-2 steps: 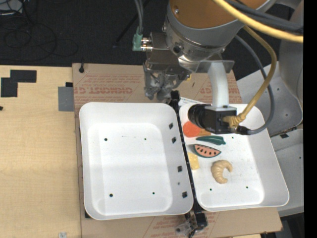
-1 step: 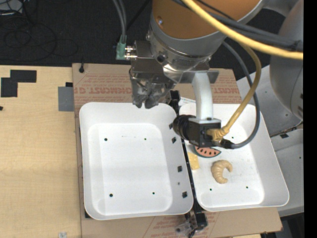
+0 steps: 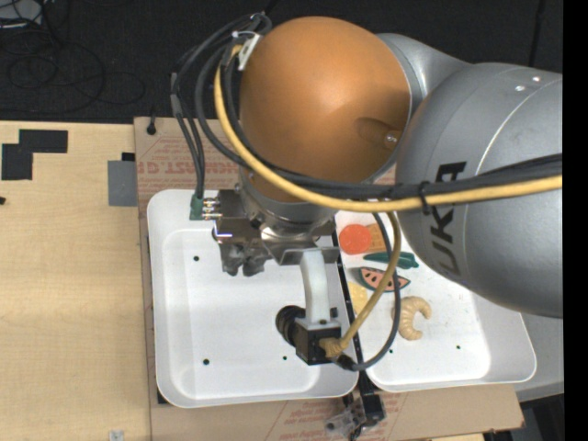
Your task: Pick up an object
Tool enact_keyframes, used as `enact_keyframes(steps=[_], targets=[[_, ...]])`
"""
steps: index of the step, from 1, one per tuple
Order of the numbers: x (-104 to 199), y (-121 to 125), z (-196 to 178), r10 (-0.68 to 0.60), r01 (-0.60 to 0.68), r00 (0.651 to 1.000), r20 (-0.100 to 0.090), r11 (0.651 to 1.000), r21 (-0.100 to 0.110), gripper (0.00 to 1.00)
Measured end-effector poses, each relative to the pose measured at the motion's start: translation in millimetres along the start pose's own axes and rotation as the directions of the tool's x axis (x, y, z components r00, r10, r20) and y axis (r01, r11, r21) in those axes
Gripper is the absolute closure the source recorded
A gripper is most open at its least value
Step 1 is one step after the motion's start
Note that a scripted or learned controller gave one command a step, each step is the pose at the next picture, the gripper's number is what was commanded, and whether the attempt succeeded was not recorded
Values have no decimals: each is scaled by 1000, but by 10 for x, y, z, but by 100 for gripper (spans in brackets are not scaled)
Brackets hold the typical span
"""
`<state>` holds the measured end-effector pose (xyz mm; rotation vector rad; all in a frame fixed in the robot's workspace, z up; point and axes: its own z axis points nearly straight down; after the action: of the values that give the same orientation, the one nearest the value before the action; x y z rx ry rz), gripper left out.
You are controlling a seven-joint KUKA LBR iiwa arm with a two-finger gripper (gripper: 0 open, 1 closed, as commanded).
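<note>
My gripper [image 3: 244, 259] hangs over the upper middle of the left white bin [image 3: 184, 338], below the arm's large orange band. I see nothing in it from this angle. The objects lie in the right white bin [image 3: 496, 361], to the gripper's right: an orange round piece [image 3: 356, 239], a teal piece [image 3: 401, 261], a watermelon-slice toy [image 3: 386, 279], a yellow piece [image 3: 356, 294] partly behind the cable, and a beige curved piece [image 3: 412, 318].
The arm's grey body and orange band cover the back of both bins. A black unit [image 3: 308, 333] on a white bracket, with a yellow cable [image 3: 372, 306], hangs over the rims between the bins. The wooden bench [image 3: 64, 274] lies to the left.
</note>
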<state>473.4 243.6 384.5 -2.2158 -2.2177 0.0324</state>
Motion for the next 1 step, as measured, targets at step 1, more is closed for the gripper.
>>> enact_keyframes(steps=[1], targets=[[-15, 154, -1311, -1, 1, 1000, -14, 1000, -29, 100]])
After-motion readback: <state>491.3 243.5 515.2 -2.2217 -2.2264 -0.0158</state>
